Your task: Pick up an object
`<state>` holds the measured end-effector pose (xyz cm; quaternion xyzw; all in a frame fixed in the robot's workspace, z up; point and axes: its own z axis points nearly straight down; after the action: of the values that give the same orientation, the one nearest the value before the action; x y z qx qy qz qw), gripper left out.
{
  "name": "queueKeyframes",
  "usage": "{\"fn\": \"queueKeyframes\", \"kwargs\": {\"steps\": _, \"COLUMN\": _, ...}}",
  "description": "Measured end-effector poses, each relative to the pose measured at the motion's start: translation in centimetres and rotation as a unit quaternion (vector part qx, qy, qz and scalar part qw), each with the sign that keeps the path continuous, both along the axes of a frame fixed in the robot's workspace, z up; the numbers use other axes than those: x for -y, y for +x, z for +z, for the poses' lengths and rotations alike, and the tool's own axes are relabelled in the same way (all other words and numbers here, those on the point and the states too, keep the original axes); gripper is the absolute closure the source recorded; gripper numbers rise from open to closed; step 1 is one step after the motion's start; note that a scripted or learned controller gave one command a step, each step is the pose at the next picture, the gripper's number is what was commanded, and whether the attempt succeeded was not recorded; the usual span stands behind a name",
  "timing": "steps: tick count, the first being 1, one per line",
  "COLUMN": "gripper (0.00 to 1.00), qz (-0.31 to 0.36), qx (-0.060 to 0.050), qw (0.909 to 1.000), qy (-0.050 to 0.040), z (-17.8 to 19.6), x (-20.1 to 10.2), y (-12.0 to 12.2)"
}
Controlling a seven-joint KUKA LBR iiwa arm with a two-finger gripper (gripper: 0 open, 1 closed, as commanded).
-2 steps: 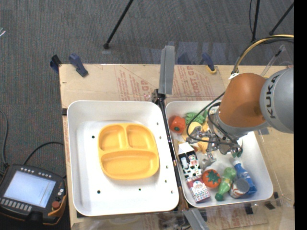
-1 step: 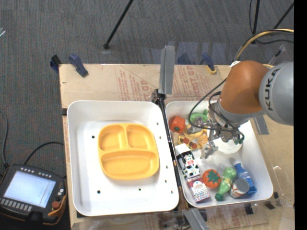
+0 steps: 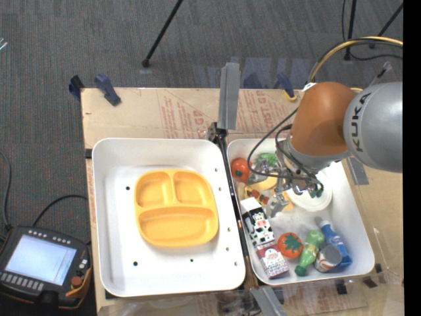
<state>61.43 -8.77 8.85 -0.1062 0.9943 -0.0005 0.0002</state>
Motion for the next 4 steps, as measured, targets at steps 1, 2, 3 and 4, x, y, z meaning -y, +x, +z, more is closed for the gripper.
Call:
{"fn": "queueKeyframes", "kwargs": {"steps": 1, "gripper": 0.00, "qz": 0.042, "qx": 0.002, "qw": 0.9991, "qy": 0.0004, "z": 0.0, "x": 6.5, "y": 0.1}}
{"fn": "queueKeyframes", "kwargs": {"steps": 2, "gripper": 0.00, "qz": 0.041, "qx": 0.001, "qw": 0.9992, "qy": 0.0012, "z": 0.0, "x": 3.8, "y": -2.7}}
{"fn": "queueKeyframes", "kwargs": {"steps": 3, "gripper": 1.00, "qz": 0.043, "qx": 0.004, "qw": 0.9991, "qy": 0.0015, "z": 1.1, "x": 3.6, "y": -2.4}}
{"fn": "queueKeyframes", "kwargs": {"steps": 4, "gripper": 0.00, "qz": 0.043, "qx": 0.003, "qw": 0.9991, "qy": 0.0016, "z": 1.0, "x": 3.5, "y": -2.5}}
